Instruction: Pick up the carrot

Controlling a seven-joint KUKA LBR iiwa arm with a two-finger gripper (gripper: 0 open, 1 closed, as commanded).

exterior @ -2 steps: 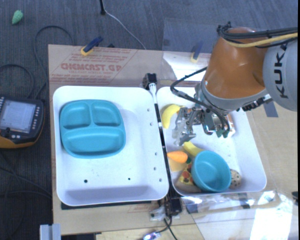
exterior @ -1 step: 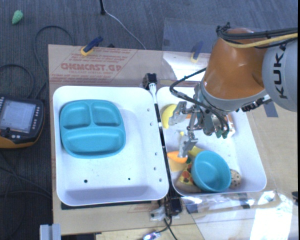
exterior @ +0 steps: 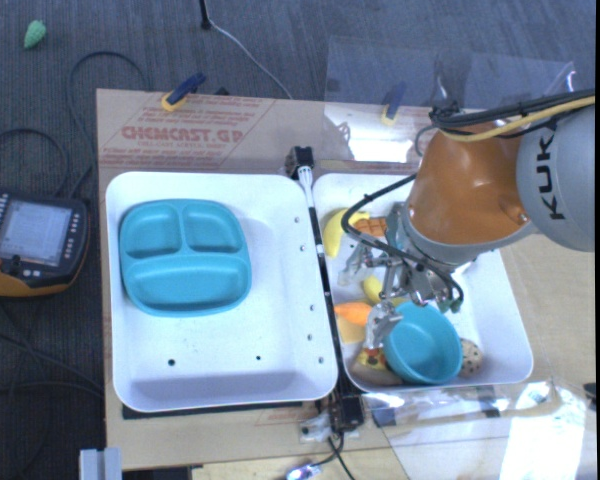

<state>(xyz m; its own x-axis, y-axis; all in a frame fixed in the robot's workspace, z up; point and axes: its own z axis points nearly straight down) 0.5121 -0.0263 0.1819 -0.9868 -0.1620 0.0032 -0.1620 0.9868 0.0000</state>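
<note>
Several items crowd the right bin, and that's the main risk. The hand sits low in that bin, metal linkage showing under the orange wrist band. Can't tell its state from here; the wrist and the clutter hide the tips. Nothing visibly between them, so I wouldn't call it a grasp.

The carrot lies just left of the hand and slightly below it, close to the divider wall between the bins. Only a small orange patch shows; the rest is tucked behind the hand's linkage.

Failure modes as I judge them:
- The blue bowl is right below the hand, touching or nearly so. Closing or descending here likely clips its rim, tipping or shoving it instead of the carrot.
- A yellow piece sits up-left of the hand and a smaller yellow-green one is just beside it. Easy to pinch the wrong thing.
- The carrot is near the wall, so one tip may land on the bin edge and the close stalls, or the carrot squirts out sideways.
- A tan speckled item sits past the bowl, down-right; a bowl shove pushes into it and reshuffles the pile.

The left bin, with the blue divided tray, is well away to the left and not a factor. The teach pendant lies off the surface, further left.
</note>
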